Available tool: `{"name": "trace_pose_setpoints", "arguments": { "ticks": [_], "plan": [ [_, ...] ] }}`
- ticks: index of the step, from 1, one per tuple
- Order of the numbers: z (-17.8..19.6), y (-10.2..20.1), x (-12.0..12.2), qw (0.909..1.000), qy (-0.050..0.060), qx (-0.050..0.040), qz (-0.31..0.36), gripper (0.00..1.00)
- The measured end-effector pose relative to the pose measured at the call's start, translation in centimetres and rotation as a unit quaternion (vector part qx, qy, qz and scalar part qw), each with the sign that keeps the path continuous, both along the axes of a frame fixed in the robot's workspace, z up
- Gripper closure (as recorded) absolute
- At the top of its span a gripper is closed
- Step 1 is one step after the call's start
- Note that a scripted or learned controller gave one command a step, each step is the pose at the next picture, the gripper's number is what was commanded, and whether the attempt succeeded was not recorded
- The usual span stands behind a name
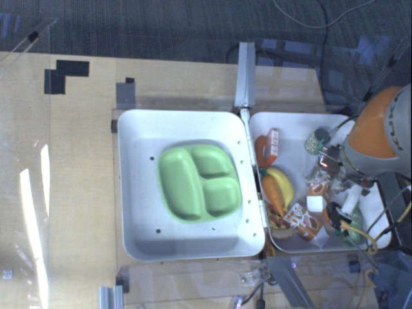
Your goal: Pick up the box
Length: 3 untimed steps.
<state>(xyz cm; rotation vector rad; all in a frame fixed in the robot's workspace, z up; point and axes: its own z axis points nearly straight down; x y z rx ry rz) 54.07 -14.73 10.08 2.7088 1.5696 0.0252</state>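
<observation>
Nearest among the clutter: box [301,221], orange and white with a pattern, lying tilted at the near end of the right bin [293,126]. Pressed against neighbours on both sides, with little bare floor around it.

Far left: pale wooden bench [64,192], marked with black tape patches [64,74] near the far edge. Next, left bin [138,172], holding just a green divided plate [196,182] lying flat around its middle, well clear of the walls. Between the two bins, a grey metal rail [244,76] running away toward the far side.

Right bin, left wall first: an orange carrot [272,199] and a yellow banana [282,184] packed side by side, just to the far left of the box and apparently touching it. Farther back, a small red and white carton [273,141] leaning by the wall. Right of the box, a small white block [314,203] and a brown packet [315,189], crowding it closely. Toward the far right, a green round can [317,140].

Above that crowded middle, gripper [325,172], hanging on the grey arm [376,134] reaching in from the right, over the brown packet, to the far right of the box and not on it. Open or closed: cannot tell. Nothing seen held.
</observation>
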Motion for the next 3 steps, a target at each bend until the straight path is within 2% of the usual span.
{"name": "trace_pose_setpoints", "arguments": {
  "ticks": [1, 2, 3],
  "plan": [
    [0.0, 0.0, 0.0, 1.0, 0.0, 0.0001, 0.0, 0.0],
    [-1.5, -1.8, 10.1, 0.9981, 0.007, 0.0008, -0.061, 0.0],
    [-0.1, -1.6, 10.3, 0.9985, 0.005, 0.0007, -0.055, 1.0]
  ]
}}
